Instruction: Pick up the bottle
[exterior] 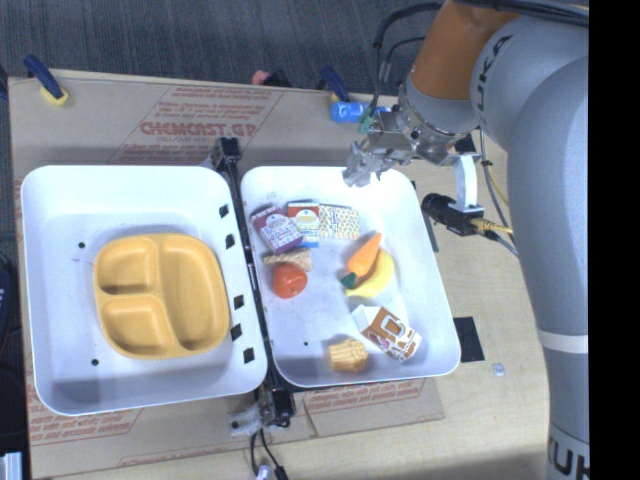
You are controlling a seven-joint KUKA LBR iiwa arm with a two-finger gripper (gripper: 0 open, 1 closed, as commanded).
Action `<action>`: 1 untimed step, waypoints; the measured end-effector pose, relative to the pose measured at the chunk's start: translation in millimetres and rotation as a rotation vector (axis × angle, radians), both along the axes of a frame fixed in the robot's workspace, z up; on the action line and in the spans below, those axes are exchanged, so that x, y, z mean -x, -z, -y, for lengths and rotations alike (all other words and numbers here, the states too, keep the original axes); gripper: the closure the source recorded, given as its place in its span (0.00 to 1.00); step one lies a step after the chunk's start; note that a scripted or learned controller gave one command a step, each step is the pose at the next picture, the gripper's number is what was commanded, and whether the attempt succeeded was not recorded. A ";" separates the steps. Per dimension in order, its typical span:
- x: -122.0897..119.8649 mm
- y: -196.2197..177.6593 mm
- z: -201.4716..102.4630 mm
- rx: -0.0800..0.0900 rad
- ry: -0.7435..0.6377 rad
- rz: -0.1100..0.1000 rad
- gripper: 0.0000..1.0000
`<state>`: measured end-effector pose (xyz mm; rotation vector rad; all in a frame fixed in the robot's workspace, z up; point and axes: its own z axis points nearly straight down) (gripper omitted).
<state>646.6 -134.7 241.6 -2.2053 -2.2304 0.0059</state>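
The pincer (362,166), its state not discernible, is positioned over the right bin's (432,268) far rim; no bottle is clearly identified.

Both bins (430,268) are plain white. In the left one lies a mustard-yellow divided tray (160,293). The right one carries a red tomato (290,281), a yellow banana (372,278), an orange carrot (362,252) with a green tip, and small packets (322,220) printed in red, white and purple (lettering too small to read). The worktop (200,118) is tan cardboard with red print; blue clamps (347,111) sit at its edge. The arm (530,118) is grey with an orange band.
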 end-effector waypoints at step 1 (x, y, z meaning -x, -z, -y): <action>49.3 -8.5 74.3 0.001 -0.030 0.002 1.00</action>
